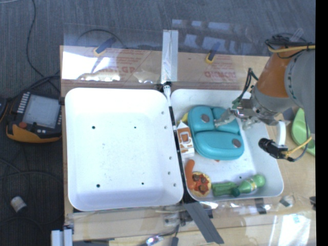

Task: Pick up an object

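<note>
Nearest me, in the right bin (266, 186), a green bottle (240, 186) lies at six o'clock, a pizza slice (199, 182) beside it. Farther back two teal dishes (217, 135) sit mid-bin; the hand (230, 117) hovers over them, grip impossible to tell.

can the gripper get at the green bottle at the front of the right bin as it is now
Probably yes: the green bottle lies uncovered along the right bin's front wall, nothing on top. The gripper sits over the teal container.

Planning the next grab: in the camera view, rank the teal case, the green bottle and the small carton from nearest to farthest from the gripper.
1. Teal case, right beneath the gripper.
2. Small carton, against the right bin's left wall.
3. Green bottle, along the bin's near edge.
</note>
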`<state>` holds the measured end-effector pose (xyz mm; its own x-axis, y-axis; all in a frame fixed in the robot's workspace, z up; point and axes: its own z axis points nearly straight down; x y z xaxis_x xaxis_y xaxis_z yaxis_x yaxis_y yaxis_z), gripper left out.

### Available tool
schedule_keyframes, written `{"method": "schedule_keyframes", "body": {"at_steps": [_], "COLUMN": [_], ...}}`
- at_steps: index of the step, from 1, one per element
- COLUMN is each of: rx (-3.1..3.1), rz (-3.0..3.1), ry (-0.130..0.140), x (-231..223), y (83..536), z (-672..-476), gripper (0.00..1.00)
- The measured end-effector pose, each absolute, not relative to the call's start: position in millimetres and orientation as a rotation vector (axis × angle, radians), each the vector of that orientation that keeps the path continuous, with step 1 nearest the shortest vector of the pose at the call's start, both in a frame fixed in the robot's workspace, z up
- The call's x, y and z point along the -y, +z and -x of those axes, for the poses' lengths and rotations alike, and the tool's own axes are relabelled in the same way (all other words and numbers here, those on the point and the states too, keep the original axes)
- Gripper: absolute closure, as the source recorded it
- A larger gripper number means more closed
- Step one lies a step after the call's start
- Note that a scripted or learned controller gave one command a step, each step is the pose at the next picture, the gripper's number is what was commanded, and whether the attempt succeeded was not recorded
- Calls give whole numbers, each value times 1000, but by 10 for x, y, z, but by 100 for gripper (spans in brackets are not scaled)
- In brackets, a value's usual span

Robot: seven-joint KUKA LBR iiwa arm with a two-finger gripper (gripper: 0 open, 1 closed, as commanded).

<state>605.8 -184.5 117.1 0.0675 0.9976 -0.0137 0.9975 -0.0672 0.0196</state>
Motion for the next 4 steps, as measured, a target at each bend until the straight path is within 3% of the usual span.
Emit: {"method": "schedule_keyframes", "body": {"at_steps": [1,2,3,4], "rx": [-2418,-2530,-2566,-2567], "rz": [-1998,-1788,-1815,-1812], "ry": [-1,32,2,5], "x": [1772,2150,2220,2205], "y": [1339,1129,1543,1632], "z": [-5826,-5456,-5005,-5020], "gripper": [0,0,0,100]}}
